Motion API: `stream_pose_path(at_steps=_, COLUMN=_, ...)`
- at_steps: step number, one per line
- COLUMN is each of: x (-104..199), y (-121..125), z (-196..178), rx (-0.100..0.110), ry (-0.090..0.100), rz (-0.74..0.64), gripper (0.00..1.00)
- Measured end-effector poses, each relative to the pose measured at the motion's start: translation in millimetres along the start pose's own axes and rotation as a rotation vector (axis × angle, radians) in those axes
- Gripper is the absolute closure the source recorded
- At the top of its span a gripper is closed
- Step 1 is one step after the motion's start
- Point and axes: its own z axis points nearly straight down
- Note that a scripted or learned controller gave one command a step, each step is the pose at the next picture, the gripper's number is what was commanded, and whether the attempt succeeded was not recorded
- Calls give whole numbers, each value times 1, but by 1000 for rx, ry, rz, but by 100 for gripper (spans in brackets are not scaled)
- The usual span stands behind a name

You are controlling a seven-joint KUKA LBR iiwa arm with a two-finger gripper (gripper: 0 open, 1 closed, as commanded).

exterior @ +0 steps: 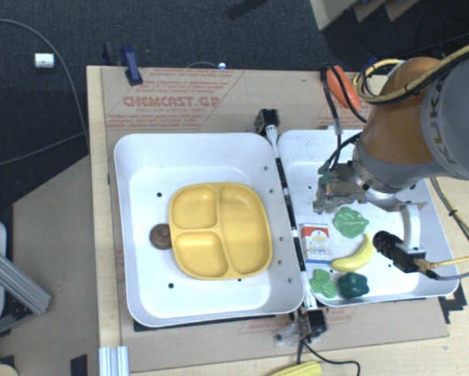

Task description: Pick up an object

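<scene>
A: Well, nearest candidate: leaf (350,222), flat on the floor of the right bin (303,161), just below and right of the hand (330,193).

B: Touching anything?

A: Close above the banana (352,258), perhaps touching its upper end; hard to tell. Box (317,241) just to the left, tight by the bin's left wall. Pepper (353,286) and a paler green piece (323,283) lower down, near the front wall, side by side.

B: And the hand?

A: Low over the bin's middle, above bare floor. Cannot tell how far open. No thing seen in its grip.

B: Risks from here?

A: Most likely a plain miss. Thin, flat leaf, little to pinch, apt to slide along the smooth floor instead of lifting. Crowding as well: banana and box near enough to be nudged, or caught along with the leaf. Poor room beside the box because of the wall. Banana curved and smooth, so liable to roll out of a pinch.

B: Other side?

A: Left bin (140,163) well apart, with a yellow plate (220,231) and a small brown disc (160,236) touching its left edge. No likely trouble there. Table (171,100) under both bins.
</scene>
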Motion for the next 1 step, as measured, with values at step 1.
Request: stream_pose_path(at_steps=1, x=-1, y=-1, z=1, rx=2, ry=-1, rz=2, gripper=0)
